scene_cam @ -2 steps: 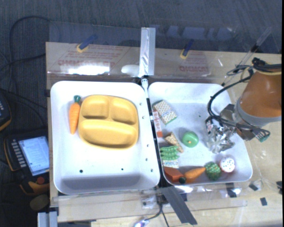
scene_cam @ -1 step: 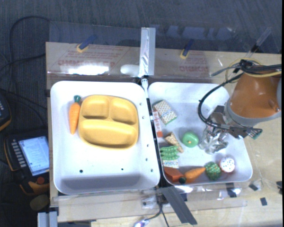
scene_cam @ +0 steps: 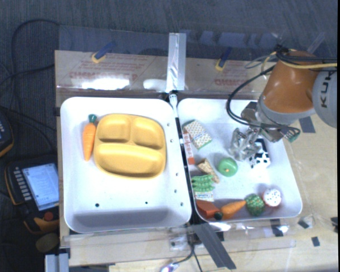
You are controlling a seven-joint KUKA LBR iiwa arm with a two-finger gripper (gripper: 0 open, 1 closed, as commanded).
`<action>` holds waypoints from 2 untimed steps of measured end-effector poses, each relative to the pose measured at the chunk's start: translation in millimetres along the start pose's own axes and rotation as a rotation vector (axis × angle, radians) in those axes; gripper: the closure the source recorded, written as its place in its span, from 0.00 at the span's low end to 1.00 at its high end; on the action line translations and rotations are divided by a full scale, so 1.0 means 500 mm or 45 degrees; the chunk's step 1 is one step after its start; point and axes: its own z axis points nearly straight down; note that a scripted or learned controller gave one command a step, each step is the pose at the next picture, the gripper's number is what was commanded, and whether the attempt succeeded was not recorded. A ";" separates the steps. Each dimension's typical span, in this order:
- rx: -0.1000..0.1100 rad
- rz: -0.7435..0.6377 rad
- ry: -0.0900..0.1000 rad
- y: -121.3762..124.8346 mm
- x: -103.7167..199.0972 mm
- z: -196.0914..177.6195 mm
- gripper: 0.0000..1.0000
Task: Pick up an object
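My gripper (scene_cam: 245,145) hangs low over the right bin (scene_cam: 292,177), in its upper middle part, under the orange wrist band (scene_cam: 289,86). A green apple (scene_cam: 227,166) lies just below and left of it. A black and white spotted toy (scene_cam: 262,159) sits right beside it on its lower right. A checked box (scene_cam: 196,134) lies to its left. I see nothing held in the gripper.
The right bin's lower part holds a green pea pod (scene_cam: 202,182), an orange carrot (scene_cam: 232,208), a green lump (scene_cam: 254,204) and a red and white round toy (scene_cam: 271,196). The left bin (scene_cam: 73,197) holds a yellow divided tray (scene_cam: 130,145) and a carrot (scene_cam: 89,139).
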 end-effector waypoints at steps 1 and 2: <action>0.003 0.335 -0.007 0.097 0.084 -0.004 1.00; 0.004 0.302 -0.005 0.092 -0.028 -0.003 1.00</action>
